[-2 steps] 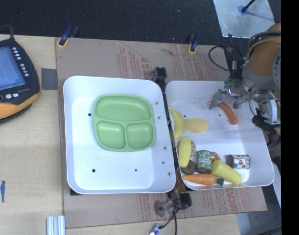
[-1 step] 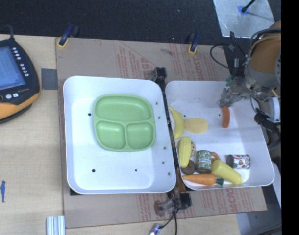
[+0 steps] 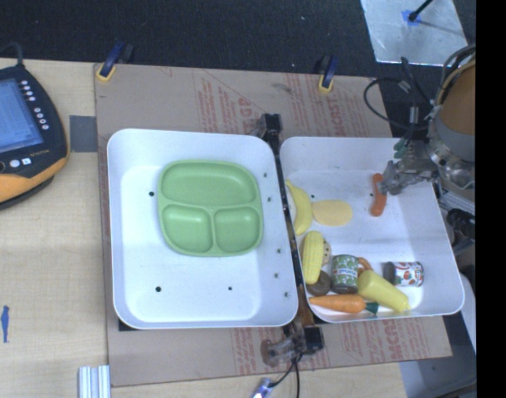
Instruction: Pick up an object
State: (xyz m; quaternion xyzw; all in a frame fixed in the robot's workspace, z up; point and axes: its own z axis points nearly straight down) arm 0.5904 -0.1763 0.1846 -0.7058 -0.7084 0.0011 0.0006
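Observation:
My gripper (image 3: 396, 176) hangs over the right side of the right bin (image 3: 427, 222), reaching in from the right. A small orange-red sausage-like piece (image 3: 377, 197) lies or hangs right at its left tip; I cannot tell whether it is held. Further toy foods lie in the same bin: a banana (image 3: 300, 206), a pale yellow slice (image 3: 331, 213), a corn cob (image 3: 313, 254), a green can (image 3: 346, 272), a carrot (image 3: 340, 303), a yellow squash (image 3: 382, 291) and a red-labelled can (image 3: 405, 274).
The left bin (image 3: 128, 222) holds a green divided plate (image 3: 210, 207). A teach pendant (image 3: 21, 135) lies at the far left of the bench. Clamps sit at the cardboard's back edge, and cables run by the arm at the right.

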